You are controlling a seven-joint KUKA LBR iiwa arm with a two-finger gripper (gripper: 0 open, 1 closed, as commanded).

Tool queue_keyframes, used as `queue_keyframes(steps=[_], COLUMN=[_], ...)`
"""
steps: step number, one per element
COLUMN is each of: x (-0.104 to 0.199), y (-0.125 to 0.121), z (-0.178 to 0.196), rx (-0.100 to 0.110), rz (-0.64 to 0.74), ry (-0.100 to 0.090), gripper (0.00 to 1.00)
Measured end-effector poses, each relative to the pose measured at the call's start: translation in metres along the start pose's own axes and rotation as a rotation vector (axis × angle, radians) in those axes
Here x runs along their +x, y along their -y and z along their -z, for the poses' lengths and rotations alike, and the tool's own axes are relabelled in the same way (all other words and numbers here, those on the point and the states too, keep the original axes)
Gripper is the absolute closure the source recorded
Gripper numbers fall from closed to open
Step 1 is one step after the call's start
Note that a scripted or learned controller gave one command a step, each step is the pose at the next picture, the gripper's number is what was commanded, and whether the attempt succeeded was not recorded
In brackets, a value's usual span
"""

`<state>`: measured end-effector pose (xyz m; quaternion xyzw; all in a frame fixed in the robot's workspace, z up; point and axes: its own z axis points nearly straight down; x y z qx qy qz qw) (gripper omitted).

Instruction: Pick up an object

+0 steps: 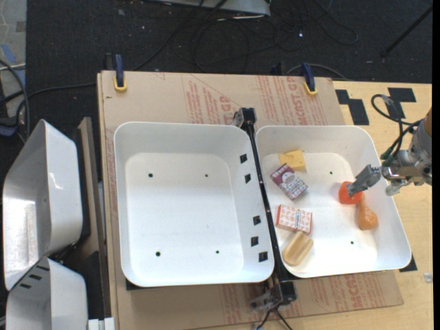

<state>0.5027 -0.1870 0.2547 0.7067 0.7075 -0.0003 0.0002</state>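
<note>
Two shallow white plastic bins side by side on the cardboard-topped worktop [206, 91]. Left bin [130, 184] holds nothing. Right bin [323, 135] holds six things: one yellow foam block [293, 159] at 11 o'clock, one purple-white packet [289, 181] just below it, one red-white packet [294, 219], one tan bread-shaped piece [298, 249] at 7 o'clock, one round red object [348, 193] and one orange pear-shaped object [367, 216] at 3 o'clock. Claw [366, 179] touches the red object; opening: cannot tell. Two clamps at worktop's 12 o'clock edge; dark floor, cables beyond.
</note>
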Motion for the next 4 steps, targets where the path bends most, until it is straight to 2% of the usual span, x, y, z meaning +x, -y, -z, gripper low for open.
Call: queue_keyframes(steps=[1, 2, 3, 4], x=[-0.016, -0.030, 0.021, 0.049], y=[-0.042, -0.065, -0.082, -0.016], z=[-0.170, -0.162, -0.162, -0.163], rx=[0.002, 0.004, -0.002, 0.006], rz=[-0.001, 0.004, 0.006, -0.003], ry=[-0.002, -0.012, -0.002, -0.004], gripper=[0.00, 0.00, 0.00, 0.00])
